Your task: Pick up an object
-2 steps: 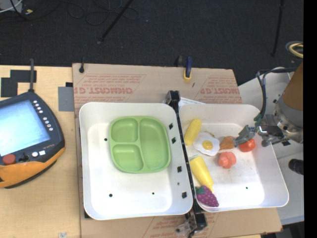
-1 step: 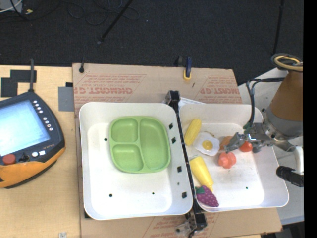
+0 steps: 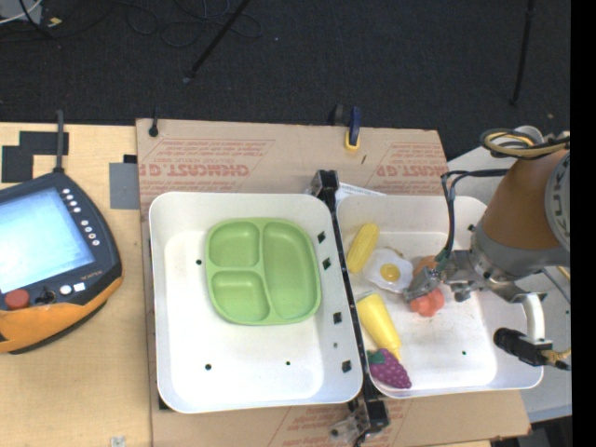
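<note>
In the right bin [image 3: 466, 361] lie a corn cob [image 3: 362, 246], a fried egg [image 3: 389, 273], a yellow cone-shaped piece [image 3: 378, 318], purple grapes [image 3: 391, 371] and a small red-orange piece [image 3: 427, 303]. My gripper [image 3: 434, 281] reaches in from the right and sits low over the red-orange piece, right beside the egg. The arm's orange band [image 3: 523, 214] rises behind it.
A green divided plate [image 3: 263, 272] rests in the left bin [image 3: 186, 361]. A black divider [image 3: 340, 287] separates the two bins. An operator pendant [image 3: 51, 250] lies on the bench to the far left. Cables hang near the arm at the right.
</note>
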You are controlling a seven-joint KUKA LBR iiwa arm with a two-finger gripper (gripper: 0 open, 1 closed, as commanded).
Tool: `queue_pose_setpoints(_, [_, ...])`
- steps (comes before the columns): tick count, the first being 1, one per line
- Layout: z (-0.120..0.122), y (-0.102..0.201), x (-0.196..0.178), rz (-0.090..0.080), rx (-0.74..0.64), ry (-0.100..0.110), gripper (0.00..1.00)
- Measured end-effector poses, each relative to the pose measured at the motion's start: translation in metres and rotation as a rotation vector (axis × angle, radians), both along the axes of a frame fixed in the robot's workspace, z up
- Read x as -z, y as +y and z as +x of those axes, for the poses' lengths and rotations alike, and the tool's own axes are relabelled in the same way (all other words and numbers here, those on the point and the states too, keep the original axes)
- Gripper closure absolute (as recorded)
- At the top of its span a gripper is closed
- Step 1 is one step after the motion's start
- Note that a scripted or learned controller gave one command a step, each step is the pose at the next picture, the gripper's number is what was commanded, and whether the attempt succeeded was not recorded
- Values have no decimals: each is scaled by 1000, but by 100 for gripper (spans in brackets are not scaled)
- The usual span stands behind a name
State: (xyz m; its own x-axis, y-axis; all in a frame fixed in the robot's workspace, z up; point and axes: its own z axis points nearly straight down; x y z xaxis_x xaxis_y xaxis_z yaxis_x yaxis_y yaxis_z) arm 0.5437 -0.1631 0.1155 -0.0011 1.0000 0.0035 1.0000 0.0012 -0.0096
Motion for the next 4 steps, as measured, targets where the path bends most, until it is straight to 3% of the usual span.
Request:
queue_pose_setpoints(1, [0, 3, 30, -1, 0, -5, 0])
queue_pose_setpoints(2, [1, 1, 17, -2, 5, -7, 100])
queue_pose_setpoints(4, [-5, 5, -71, -4, 1, -11, 100])
